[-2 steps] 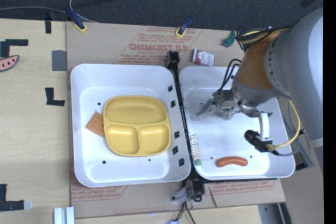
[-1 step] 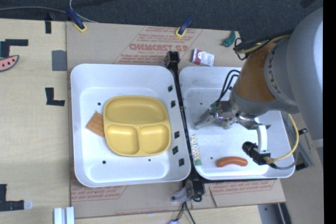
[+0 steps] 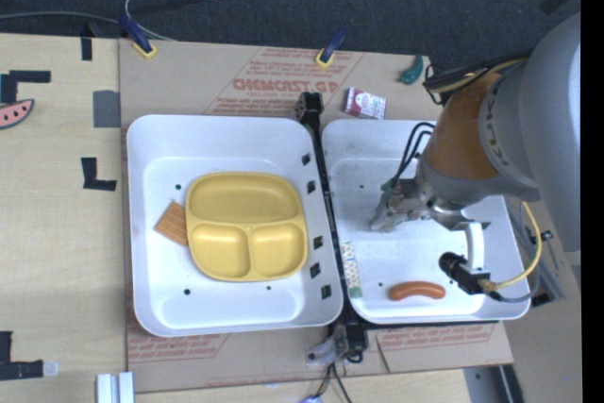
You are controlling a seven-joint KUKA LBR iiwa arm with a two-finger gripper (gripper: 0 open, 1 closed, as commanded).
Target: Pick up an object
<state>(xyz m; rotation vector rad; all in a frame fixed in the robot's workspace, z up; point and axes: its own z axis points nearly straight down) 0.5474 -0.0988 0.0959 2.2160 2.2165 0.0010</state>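
At the far left we see the wooden bench (image 3: 57, 231) with black tape marks on it. Next comes a brown cardboard sheet (image 3: 264, 80) lying under both bins, held at its far edge by two yellow-and-blue clamps (image 3: 330, 50).

The left bin (image 3: 151, 156) holds a yellow divided plate (image 3: 247, 225) with three compartments, lying flat near the middle. A tan cracker-like square (image 3: 172, 222) pokes out from under the plate's left edge, touching it.

Beyond the bins, on the cardboard, sits a small red-and-white packet (image 3: 363, 103), and further right a small green object (image 3: 411, 69).

In the right bin (image 3: 359, 151) a toy sausage (image 3: 416, 292), orange-red, lies on the floor near the front wall. The tool (image 3: 389, 210) is down over the middle of this bin, well apart from the sausage. We cannot tell how wide it stands, nor whether it has hold of anything. The grey arm (image 3: 557, 118) with its orange band (image 3: 462, 137) comes in from the right, with cables trailing over the bin.
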